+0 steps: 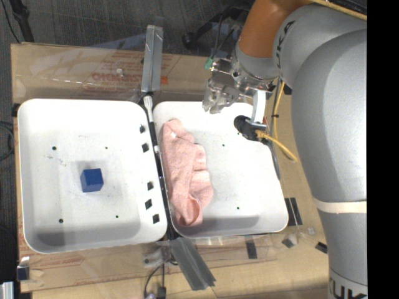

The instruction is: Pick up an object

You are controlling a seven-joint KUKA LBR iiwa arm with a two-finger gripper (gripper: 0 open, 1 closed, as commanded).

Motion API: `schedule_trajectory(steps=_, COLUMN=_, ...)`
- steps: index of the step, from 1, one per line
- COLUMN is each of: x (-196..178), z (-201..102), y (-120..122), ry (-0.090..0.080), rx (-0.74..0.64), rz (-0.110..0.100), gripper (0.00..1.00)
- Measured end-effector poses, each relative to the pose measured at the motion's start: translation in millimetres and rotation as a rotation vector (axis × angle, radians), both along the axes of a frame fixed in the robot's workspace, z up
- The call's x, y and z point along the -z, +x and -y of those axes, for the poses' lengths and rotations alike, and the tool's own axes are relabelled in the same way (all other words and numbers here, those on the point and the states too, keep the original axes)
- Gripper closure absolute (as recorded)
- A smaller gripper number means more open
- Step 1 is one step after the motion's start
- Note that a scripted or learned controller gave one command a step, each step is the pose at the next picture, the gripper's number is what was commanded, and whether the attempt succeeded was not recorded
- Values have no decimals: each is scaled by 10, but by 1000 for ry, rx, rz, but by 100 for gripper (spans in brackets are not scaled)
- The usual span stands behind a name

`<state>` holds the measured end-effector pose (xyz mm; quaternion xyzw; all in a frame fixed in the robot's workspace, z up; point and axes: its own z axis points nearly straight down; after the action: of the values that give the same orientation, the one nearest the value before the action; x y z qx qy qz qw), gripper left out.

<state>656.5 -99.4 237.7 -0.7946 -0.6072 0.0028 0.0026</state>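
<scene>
Pink cloth [185, 173] lies in right bin [249, 213]; gripper [216, 104] hovers above, fingers seemingly spread, holding nothing

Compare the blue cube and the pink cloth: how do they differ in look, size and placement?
The blue cube is small, rigid and sharp-edged; the pink cloth is much larger, soft and crumpled. The blue cube sits alone in the middle of the left bin; the pink cloth lies stretched along the left side of the right bin, beside the divider. Both rest on a bin floor, apart from the end effector.
</scene>
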Motion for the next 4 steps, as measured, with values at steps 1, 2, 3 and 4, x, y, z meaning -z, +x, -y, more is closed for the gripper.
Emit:
schedule_trajectory(steps=1, x=-1503, z=-270, y=0, ry=0, rx=-80, rz=8, gripper=100)
schedule_trajectory(steps=2, x=-710, z=243, y=-5, ry=0, rx=-109, rz=2, gripper=100)
schedule_trajectory(steps=3, x=337, z=672, y=-7, ry=0, rx=-60, rz=1, gripper=100)
schedule_trajectory(steps=4, x=47, z=488, y=-10, ry=-2, rx=83, rz=5, gripper=100)
